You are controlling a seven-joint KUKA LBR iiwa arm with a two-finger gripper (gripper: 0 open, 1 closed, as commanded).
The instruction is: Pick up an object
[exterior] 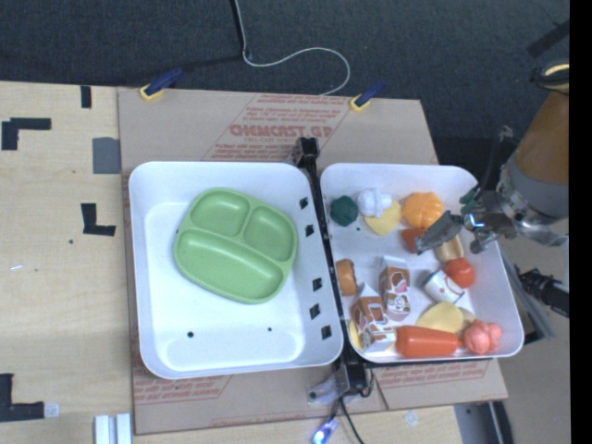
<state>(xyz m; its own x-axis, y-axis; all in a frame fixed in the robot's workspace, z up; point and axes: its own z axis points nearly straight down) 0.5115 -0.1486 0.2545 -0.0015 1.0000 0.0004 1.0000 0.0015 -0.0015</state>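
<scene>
My gripper [458, 236] hangs over the right side of the right bin [421, 173], open, its dark fingers [433, 239] spread apart. A small tan piece [451, 251] shows below the gap between them; I cannot tell whether they touch it. Around it lie toy foods: an orange fruit [422, 208], a red tomato [460, 272], a white cup [443, 288], a small red piece [410, 240], a yellow lemon [442, 317], a red-orange carrot [426, 342] and a pink piece [482, 337].
The right bin also holds a dark green ball [344, 210], a white piece [371, 199], a yellow piece [385, 218], a brown roll [345, 276] and two small cartons [395, 287]. The left bin [157, 276] holds a green divided plate [237, 244].
</scene>
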